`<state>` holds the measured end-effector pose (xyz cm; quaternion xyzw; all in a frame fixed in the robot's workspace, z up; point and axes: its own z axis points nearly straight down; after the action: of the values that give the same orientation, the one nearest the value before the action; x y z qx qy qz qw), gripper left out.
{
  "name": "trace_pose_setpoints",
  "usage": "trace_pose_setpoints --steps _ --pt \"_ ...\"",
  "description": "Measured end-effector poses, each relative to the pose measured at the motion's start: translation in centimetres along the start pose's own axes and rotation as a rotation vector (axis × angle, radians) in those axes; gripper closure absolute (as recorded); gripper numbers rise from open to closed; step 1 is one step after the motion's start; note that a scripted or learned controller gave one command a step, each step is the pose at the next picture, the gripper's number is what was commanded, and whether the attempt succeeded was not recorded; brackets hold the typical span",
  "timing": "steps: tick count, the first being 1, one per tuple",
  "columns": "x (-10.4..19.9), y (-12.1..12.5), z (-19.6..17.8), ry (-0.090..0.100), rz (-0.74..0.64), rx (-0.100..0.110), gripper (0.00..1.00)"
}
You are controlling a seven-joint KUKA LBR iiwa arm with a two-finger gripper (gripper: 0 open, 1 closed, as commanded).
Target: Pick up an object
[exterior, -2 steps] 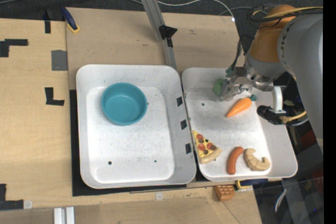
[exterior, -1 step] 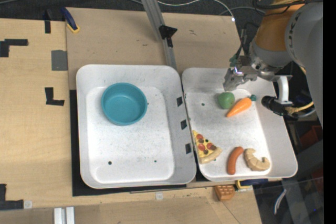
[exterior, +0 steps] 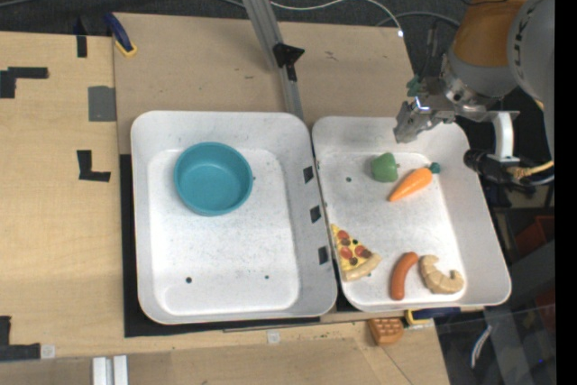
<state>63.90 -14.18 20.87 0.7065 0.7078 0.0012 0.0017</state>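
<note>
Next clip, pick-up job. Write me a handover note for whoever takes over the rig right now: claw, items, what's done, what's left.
Claw: over the far edge of the right bin, nothing seen between its fingers.
Right bin: green toy and carrot nearest the claw; pizza slice, sausage and a tan pastry-like piece at the near end.
Left bin: teal bowl.
Done: no pick yet, everything lies in the bins.
Left: lower, grasp and lift one; the green toy looks like the closest candidate.
</note>
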Motion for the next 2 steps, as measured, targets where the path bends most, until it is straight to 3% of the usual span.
trace_pose_setpoints --steps 1,2 --pt "5.6 -1.9 -0.4 0.003 -0.004 0.006 1.0" --pt "11.8 -2.0 -0.5 0.003 -0.006 0.006 1.0"
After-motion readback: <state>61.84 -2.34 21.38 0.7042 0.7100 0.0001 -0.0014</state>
